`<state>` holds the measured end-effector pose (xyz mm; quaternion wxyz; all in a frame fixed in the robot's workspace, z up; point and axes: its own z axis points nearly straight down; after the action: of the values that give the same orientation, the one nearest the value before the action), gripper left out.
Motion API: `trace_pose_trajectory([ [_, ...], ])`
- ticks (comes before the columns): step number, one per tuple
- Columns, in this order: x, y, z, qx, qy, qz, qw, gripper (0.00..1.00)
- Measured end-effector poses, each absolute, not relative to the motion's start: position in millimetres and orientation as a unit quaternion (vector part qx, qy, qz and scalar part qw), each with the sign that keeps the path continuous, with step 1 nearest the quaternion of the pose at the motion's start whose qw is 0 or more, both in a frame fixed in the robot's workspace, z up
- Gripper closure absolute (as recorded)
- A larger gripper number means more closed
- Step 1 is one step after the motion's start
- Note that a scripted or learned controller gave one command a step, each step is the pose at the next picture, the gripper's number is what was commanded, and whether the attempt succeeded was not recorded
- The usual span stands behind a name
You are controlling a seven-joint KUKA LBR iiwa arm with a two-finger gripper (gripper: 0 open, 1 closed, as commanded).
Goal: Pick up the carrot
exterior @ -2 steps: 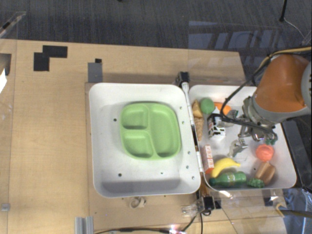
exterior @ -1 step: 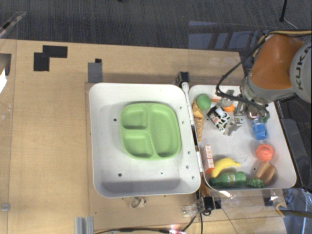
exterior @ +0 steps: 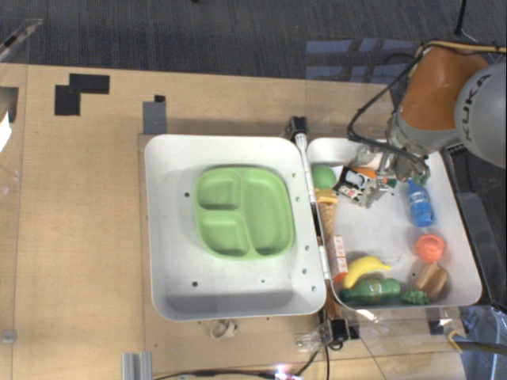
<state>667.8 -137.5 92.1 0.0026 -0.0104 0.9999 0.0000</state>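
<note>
Two white bins sit side by side on the worktop (exterior: 71, 236). Left bin (exterior: 170, 291) holds a green divided plate (exterior: 242, 212). Right bin (exterior: 467, 279) holds the clutter and the gripper (exterior: 379, 182), low over its far end beside a small black-and-white item (exterior: 350, 183); finger state can't be told. Carrot: probably the small orange bit (exterior: 341, 278) at the near left edge of the right bin, mostly hidden by the banana (exterior: 367, 270), so its long axis is unclear. It lies toward the camera and slightly left of the gripper, well apart. Also in that bin: green ball (exterior: 323, 176), blue bottle (exterior: 420, 208), orange round thing (exterior: 430, 248), brown item (exterior: 430, 278), green vegetable (exterior: 372, 291), narrow packet (exterior: 326, 212) along the left wall.
</note>
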Motion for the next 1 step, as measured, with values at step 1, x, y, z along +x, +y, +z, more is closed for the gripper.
trace_pose_trajectory([
  [1,655.2,-201.8,240.8,0.026,1.000,-0.0039,0.014,0.00],
])
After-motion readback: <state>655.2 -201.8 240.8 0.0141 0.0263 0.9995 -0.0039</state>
